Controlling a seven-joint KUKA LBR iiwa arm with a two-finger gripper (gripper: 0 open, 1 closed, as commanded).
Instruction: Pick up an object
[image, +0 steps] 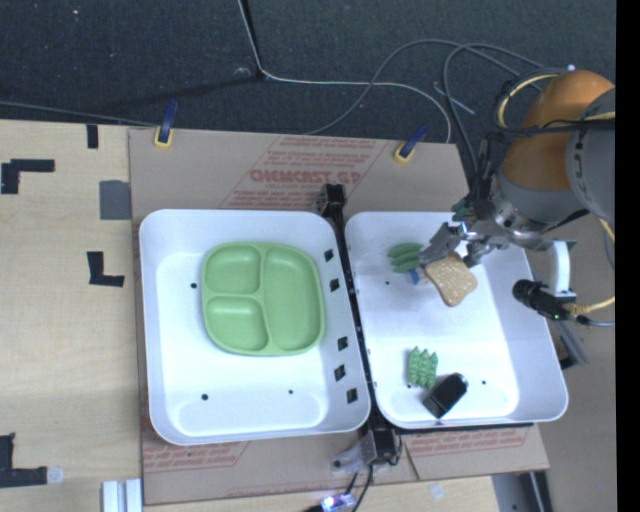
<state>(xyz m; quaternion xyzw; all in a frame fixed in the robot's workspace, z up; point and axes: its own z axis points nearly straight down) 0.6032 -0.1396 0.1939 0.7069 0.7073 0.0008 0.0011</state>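
Tool (452, 250) gripping tan bread-like piece (452, 282).

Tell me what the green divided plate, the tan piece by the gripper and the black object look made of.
Green divided plate: likely moulded plastic, matte, with one even colour and soft rounded ridges. Tan piece by the gripper: speckled brown, bread-like, possibly foam or plastic toy food; unclear. Black object: probably hard plastic or rubber, dark with a faint sheen.
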